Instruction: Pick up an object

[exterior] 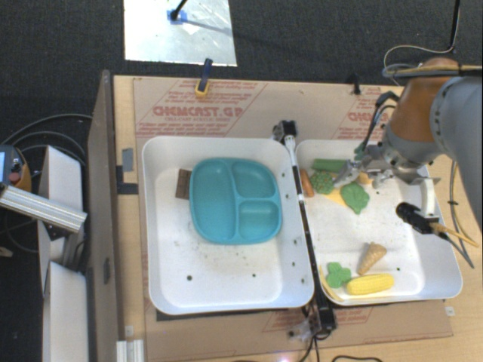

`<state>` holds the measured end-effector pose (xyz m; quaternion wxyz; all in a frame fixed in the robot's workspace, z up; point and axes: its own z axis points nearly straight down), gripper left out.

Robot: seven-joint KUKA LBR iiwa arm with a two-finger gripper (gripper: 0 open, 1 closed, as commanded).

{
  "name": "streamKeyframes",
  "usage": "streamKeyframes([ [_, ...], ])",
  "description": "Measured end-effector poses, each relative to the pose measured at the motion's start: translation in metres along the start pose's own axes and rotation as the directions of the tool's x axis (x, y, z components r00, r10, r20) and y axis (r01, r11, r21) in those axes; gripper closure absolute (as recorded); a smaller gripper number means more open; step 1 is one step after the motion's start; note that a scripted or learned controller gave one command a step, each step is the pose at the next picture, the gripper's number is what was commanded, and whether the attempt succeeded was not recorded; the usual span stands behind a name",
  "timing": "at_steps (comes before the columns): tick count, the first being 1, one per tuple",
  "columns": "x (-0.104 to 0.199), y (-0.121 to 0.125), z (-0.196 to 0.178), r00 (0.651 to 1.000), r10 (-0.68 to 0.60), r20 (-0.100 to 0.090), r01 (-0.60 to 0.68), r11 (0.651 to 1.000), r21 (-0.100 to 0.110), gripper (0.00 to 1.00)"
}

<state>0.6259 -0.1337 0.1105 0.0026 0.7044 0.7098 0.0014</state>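
One pincer [361, 170] hovers over the right bin [441, 277], grip unreadable; a green leaf toy [354, 197] lies just below it.

Divided plate [235, 200] in left bin [170, 277]; corn [369, 283], cone [370, 257] in right bin [438, 277].

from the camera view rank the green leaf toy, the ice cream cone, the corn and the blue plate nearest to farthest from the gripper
1. Green leaf toy, just below the gripper in the right bin.
2. Ice cream cone, lower in the right bin.
3. Corn, at the right bin's near edge.
4. Blue plate, in the left bin.
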Motion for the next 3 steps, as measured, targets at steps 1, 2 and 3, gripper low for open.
streamKeyframes([
  [1,0.000,0.001,-0.010,1.000,-0.002,0.000,0.002,1.000,-0.003,1.00],
  [2,0.000,0.001,-0.011,1.000,-0.003,0.001,0.003,1.000,-0.003,0.00],
  [3,0.017,-0.008,0.011,1.000,0.003,-0.001,-0.003,1.000,0.004,0.00],
])
